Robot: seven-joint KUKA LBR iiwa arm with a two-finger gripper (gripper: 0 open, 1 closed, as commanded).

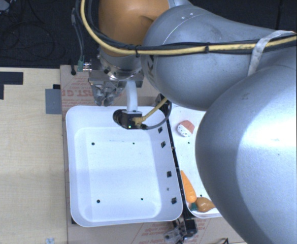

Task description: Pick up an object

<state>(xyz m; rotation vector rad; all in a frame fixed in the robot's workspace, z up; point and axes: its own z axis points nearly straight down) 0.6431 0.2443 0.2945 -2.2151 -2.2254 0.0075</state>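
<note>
My gripper [105,98] hangs over the far rim of the left white bin [77,136], below the orange wrist band. Nothing shows between its fingers. In the right bin [199,213], mostly covered by my arm, lie an orange carrot [188,186], a small tan rounded piece [204,204] beside it, and a small white and red object [185,128] near the far end.
My large grey arm covers most of the right bin and the upper right of the view. A black cable unit [128,119] with a yellow hose hangs above the left bin's far side. A tan wooden bench [21,161] lies to the left.
</note>
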